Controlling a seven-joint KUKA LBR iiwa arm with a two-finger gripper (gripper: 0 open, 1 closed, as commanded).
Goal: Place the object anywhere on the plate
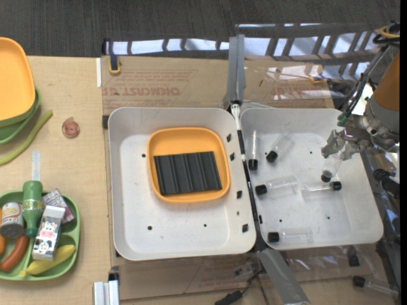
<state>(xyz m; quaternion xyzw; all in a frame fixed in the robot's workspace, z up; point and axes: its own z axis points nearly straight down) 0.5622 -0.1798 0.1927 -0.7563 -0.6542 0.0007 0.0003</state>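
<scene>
The two shallow white bins (127,234) lay side by side on the counter, the left one bearing an orange square plate (188,143) with a dark ribbed mat. In the right bin lay several clear plastic tubes with black caps (278,187), scattered well apart. The gripper (335,150) hung at that bin's right side, just above a tube, and whether it gripped anything could not be told.

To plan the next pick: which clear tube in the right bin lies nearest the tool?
The tube under the tool, near the bin's right wall; the other tubes lie farther left.

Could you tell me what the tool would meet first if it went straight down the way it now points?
Probably a clear tube with a black cap in the right bin: the tool points down at it from above the bin's right side. Depth is hard to judge from this slanted view, so it could instead reach the bin floor.
</scene>
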